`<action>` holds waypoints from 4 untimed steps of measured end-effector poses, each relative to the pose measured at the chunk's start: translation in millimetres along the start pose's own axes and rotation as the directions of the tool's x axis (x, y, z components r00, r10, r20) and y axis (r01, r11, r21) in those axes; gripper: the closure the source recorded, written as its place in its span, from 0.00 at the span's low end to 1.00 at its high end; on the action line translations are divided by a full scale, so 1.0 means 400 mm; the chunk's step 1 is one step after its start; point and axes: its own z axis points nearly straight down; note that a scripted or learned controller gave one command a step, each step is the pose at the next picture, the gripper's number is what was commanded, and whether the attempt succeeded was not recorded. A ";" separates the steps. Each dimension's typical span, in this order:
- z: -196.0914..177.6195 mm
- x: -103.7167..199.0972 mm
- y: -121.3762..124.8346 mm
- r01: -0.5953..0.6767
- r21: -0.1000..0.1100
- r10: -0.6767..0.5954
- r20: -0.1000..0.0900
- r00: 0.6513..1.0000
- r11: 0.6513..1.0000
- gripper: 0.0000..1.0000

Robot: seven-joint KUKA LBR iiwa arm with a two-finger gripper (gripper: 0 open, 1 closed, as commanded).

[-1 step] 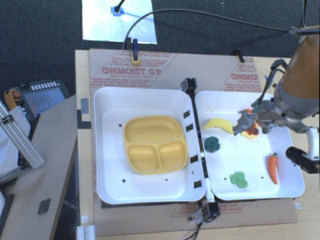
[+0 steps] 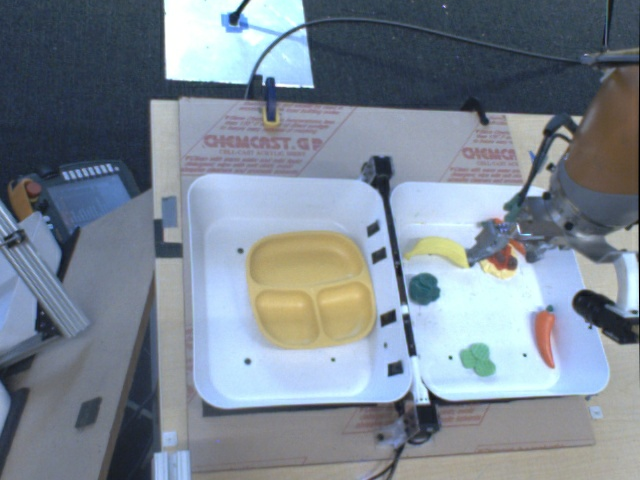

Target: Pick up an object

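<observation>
Two shallow white plastic bins (image 2: 215, 298) sit side by side on a brown cardboard sheet (image 2: 330, 133) above dark carpet (image 2: 80, 48), and the grey gripper (image 2: 497, 240) hangs over small red and yellow toy food (image 2: 503, 265) in the right bin.

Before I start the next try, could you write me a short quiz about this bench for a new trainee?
1. True or false: the yellow tray lies in the left bin.
2. Which item lies nearest the gripper? A) carrot B) banana C) light green piece
3. How many compartments does the tray have?

Key: 1 true; 2 B; 3 three.
</observation>
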 end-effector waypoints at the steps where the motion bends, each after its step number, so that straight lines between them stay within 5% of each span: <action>1: 0.148 0.018 0.010 -0.002 0.005 0.002 -0.002 1.000 1.000 0.00; 3: 0.401 0.001 0.031 -0.002 0.002 0.002 -0.001 1.000 1.000 0.00; 4: 0.375 0.000 0.031 -0.003 0.001 0.003 0.000 1.000 1.000 1.00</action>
